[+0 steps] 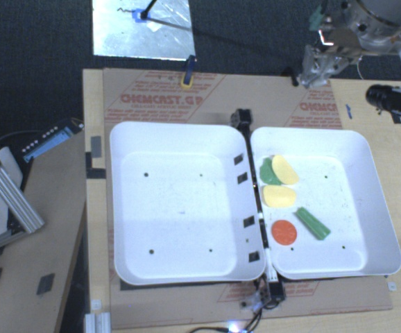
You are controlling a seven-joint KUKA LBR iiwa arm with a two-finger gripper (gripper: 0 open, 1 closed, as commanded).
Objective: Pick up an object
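Two white bins (180,134) side by side on brown cardboard (159,96), a silvery sheet (141,37) behind.

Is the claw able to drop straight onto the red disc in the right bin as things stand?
Probably yes. The red disc lies flat in the right bin with nothing on top of it; the green stick sits close beside it but apart. The claw hangs above the bench beyond the bin, open space between.

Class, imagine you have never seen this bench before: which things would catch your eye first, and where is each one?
First, the small cluster of bright pieces in the right-hand shallow white bin: a flat round red-orange disc, a dark green stick, two pale yellow pieces and a green piece, all near its left wall. Next, the grey arm's gripper, above the bench's far edge at upper right. The left-hand white bin sits alongside.
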